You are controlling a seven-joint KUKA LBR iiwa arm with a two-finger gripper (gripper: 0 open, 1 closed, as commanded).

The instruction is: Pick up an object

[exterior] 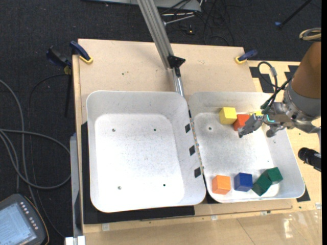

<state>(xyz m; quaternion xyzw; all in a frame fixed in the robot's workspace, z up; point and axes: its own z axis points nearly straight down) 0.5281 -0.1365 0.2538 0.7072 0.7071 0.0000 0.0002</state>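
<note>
The gripper [251, 127] hangs over the upper part of the right bin [286, 152], reaching in from the right edge of the view, with the grey arm [309, 86] and its orange band rising behind it. Its dark fingers point toward the left, and a red block [241, 121] sits right at their tips, partly covered by them. Whether that block is actually between the fingers or only beside them cannot be told, nor can the width of the fingers' gap.

Just beyond the red block, touching or nearly touching its far side from the gripper, lies a yellow block [228, 115]. Well below the gripper, along the near wall of the same bin, sits a row of blocks: an orange block [221, 184] farthest left, a blue block [243, 181] next to it, and a green block [267, 180] at the right end, almost straight below the gripper.

Further left, past the shared wall, lies the left bin [102, 137]. Both bins rest on a pale bench [133, 65].
</note>
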